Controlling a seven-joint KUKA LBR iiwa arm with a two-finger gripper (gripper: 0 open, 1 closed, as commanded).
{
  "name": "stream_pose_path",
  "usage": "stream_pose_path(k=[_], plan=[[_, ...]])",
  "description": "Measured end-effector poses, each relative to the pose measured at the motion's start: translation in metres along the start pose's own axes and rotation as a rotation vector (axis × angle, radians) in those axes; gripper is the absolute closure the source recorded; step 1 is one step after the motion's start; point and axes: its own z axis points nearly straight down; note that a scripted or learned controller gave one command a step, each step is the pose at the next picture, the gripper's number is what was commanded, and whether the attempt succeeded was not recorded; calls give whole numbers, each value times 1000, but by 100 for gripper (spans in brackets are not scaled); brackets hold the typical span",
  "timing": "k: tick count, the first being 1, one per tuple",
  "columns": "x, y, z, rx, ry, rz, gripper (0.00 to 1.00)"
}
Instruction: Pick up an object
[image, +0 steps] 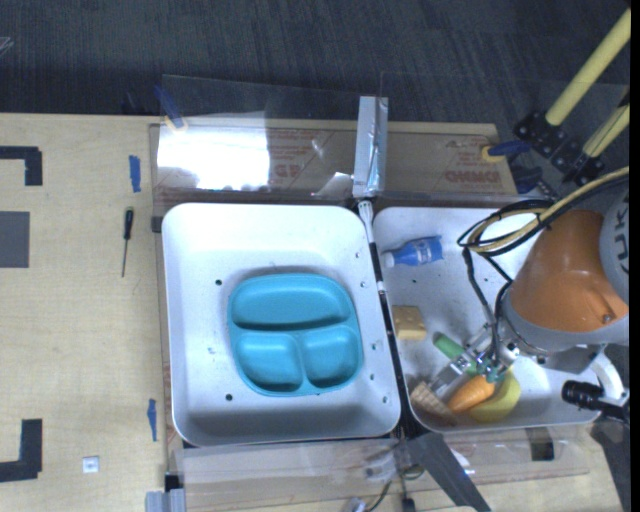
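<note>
The right bin (440, 228) holds several small items. A blue bottle (415, 251) lies at its back, and a tan block (409, 322) rests by the left wall. At the front sit a green piece (449, 347), an orange carrot (470, 393), a yellow fruit (508, 398) and a waffle-patterned cone (428, 398). My gripper (485, 362) hangs low over the front of this bin, right above the carrot and beside the green piece. The grey wrist and orange band (565, 275) hide part of the bin's right side.
The left bin (190, 300) carries a blue divided tray (293, 330) in its middle. A metal divider (369, 150) rises behind the seam between the bins. Black cables (500, 230) loop over the back of the right bin.
</note>
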Motion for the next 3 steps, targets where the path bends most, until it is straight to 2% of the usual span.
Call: stream_pose_path(k=[1,2,3], plan=[[-11,-9,0,0,1,429,0],[-13,-8,-11,-5,-4,431,100],[48,69,-97,7,5,779,100]])
